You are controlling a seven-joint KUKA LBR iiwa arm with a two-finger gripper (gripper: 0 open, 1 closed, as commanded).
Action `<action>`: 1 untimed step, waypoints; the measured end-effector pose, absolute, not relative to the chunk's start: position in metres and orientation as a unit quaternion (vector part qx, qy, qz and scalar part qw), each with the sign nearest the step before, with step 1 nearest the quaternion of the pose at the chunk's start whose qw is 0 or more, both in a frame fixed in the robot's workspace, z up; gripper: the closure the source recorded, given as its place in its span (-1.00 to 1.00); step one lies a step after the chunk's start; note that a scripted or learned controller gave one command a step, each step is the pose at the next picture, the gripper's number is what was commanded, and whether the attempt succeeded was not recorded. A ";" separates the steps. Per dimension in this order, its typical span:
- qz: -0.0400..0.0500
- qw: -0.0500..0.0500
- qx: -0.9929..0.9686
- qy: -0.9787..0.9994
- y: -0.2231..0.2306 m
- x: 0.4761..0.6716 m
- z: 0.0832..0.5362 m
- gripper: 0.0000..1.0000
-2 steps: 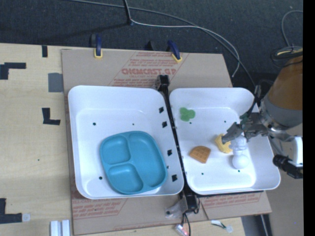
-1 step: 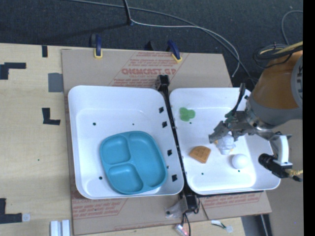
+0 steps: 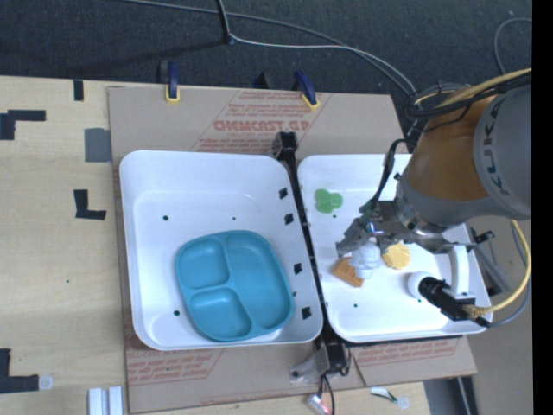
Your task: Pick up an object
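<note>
The pincer [image 3: 361,242], its state unclear, hangs in the right white bin [image 3: 346,322] over a small white object [image 3: 369,258]; beside that lie an orange waffle-like piece [image 3: 348,274], a yellow lump [image 3: 397,257] and a green round piece [image 3: 327,201]

Tray [image 3: 233,285] in left bin [image 3: 138,232] (small items [image 3: 348,272], perhaps food, right)

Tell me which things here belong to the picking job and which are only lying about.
Job: gripper; orange piece, white piece, yellow piece and green piece in the right bin.
Lying about: blue divided plate, left bin, clamps, cables.
</note>
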State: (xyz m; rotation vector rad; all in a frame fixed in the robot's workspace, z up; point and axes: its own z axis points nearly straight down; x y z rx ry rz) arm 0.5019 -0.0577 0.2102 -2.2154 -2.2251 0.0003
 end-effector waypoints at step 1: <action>0.000 0.001 -0.706 -0.709 -0.014 0.500 0.209 1.00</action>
